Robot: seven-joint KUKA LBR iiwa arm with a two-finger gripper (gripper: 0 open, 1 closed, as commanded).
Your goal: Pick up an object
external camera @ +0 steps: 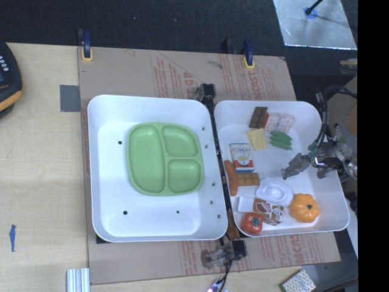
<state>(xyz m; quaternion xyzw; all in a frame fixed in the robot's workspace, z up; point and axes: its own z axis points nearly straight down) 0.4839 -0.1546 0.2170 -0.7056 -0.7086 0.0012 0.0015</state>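
Observation:
My gripper [304, 170] hangs over the right side of the right bin [328, 224], fingers spread open with nothing between them. Toy food lies in this bin. An orange pumpkin [304, 207] sits just below the gripper, and a white cup [273, 193] lies down and to its left. Green beans [281, 140] lie up and to its left. Farther left are a yellow cheese slice [257, 140], a small carton [241, 156], a sausage [230, 176], a brown waffle [247, 179] and a red tomato [251, 224].
The left bin [103, 224] holds a green divided plate [164, 158]. A brown bar [258, 117] and a pink packet [279, 122] lie at the right bin's back. A printed packet [269, 211] lies beside the tomato. Clamps [247, 53] pin the cardboard sheet beneath the bins.

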